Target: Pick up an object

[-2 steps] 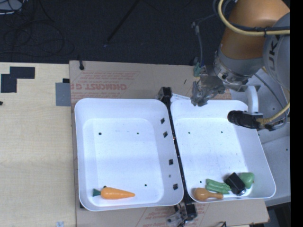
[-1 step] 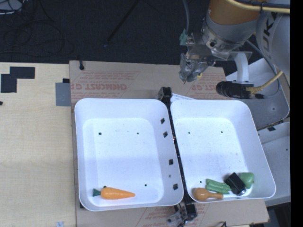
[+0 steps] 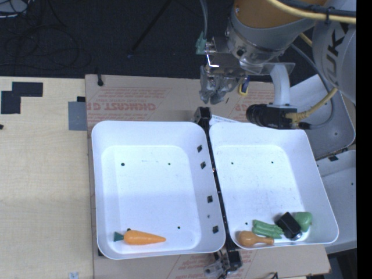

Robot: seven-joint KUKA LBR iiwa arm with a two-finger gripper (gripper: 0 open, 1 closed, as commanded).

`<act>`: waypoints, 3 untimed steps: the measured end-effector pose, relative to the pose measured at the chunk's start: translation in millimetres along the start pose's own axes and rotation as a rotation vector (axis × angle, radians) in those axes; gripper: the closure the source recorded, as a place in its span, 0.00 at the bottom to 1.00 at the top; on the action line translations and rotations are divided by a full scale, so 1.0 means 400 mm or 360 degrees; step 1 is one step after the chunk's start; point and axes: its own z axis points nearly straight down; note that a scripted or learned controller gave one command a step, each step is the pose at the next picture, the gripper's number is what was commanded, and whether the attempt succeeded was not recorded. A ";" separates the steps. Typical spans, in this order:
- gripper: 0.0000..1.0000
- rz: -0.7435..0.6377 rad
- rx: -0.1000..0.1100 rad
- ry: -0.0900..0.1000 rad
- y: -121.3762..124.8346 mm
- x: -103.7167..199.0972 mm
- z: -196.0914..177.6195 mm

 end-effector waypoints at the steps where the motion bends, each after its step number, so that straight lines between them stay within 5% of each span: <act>1: 1.00 0.0001 -0.0005 0.0000 -0.007 0.195 -0.222; 2: 1.00 0.0009 0.0014 -0.0009 0.092 0.304 -0.103; 3: 1.00 0.0007 0.0004 -0.0006 0.078 0.302 -0.214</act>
